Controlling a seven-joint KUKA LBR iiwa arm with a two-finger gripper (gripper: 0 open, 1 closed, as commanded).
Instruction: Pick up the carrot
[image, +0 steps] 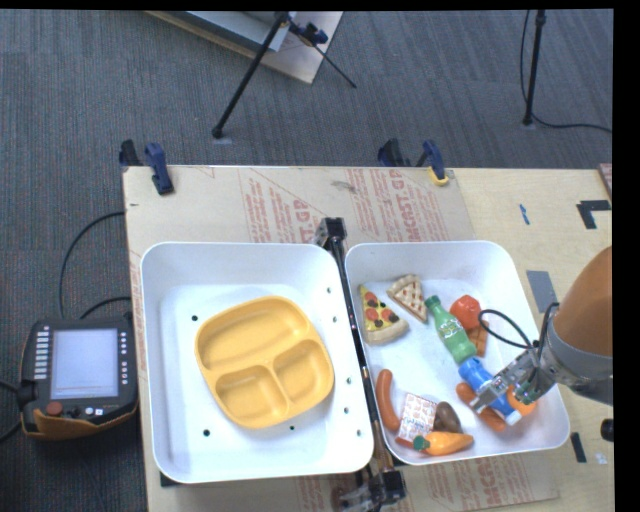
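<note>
- hovering low over the right bin (500, 262), the pincer (497, 393) sits by the blue bottle (478, 377); i cannot tell how wide it stands.
- the carrot (447, 443) lies at the bin's near edge, long axis across, leftward and nearer me from the pincer.

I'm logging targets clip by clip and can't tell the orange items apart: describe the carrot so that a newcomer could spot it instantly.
Start at the right white bin, the one crowded with toy food. Go to its near edge, where the carrot lies flat beside a red sausage and a small printed packet. It is the tapered orange piece with a green stub at one end, unlike the straight red sausage.
</note>
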